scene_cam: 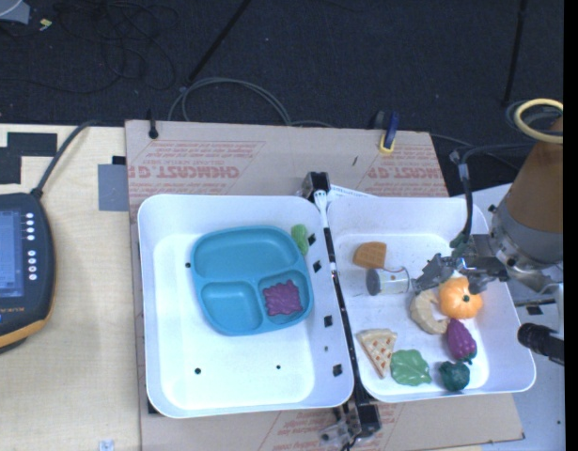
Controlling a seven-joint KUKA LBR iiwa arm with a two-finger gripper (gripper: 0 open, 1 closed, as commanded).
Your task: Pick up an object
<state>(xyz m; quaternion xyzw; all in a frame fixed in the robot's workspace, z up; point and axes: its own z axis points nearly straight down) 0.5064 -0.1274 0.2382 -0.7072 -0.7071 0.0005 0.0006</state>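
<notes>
Hovering low in the right bin (523, 369), the jaws' state can't be told; crowding against the orange fruit (460, 300) risks knocking it aside.

So I've just got the one camera here, mounted above the bench and tilted, looking down at a slant. It sits far enough back that both white bins fit in frame: left bin (166, 346) in the lower middle, right bin (500, 365) toward the lower right. Dark floor with cables fills the top of the frame. The arm (538, 195) comes in at the right edge, and a teach pendant (11, 271) sits at the left edge.
</notes>
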